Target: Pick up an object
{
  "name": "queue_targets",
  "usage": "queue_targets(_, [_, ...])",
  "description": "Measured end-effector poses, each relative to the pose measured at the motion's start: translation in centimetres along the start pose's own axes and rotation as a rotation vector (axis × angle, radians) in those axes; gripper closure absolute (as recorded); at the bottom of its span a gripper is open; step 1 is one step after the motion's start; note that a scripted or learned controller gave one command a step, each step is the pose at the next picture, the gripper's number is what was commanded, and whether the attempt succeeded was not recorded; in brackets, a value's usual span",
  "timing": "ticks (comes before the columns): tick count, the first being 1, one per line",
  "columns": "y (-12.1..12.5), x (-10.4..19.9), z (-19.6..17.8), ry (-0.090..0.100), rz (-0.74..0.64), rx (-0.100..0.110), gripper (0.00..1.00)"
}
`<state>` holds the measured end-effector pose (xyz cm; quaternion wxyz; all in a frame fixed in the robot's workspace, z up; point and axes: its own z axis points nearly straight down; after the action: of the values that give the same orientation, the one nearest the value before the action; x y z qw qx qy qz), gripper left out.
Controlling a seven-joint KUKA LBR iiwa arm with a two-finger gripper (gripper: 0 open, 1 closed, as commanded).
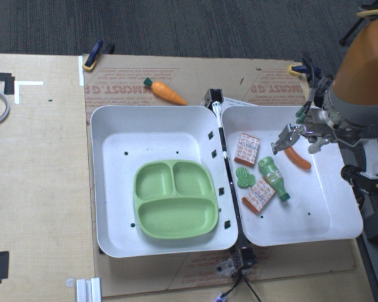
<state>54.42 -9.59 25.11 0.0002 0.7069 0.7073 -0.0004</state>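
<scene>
We are seeing the gripper [288, 142] hovering over the right bin [315, 222], just beside a sausage [298, 158]. Its fingers are spreading, pinching nothing.

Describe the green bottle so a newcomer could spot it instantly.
Start at the right-hand white bin, the one the arm reaches over. Near its left side lies a small cluster of toys; the green bottle lies tilted there, beside two red-and-white cartons. It is the cluster's long green piece, unlike the flat leaf-shaped green toy beside it.
</scene>
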Motion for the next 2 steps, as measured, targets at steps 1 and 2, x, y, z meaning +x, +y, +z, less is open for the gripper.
queue_targets(1, [6.1, -3.8, 15.9, 0.001, -0.123, 0.0, 0.0])
queue_targets(2, [3.8, -6.4, 15.9, 0.001, -0.174, 0.0, 0.0])
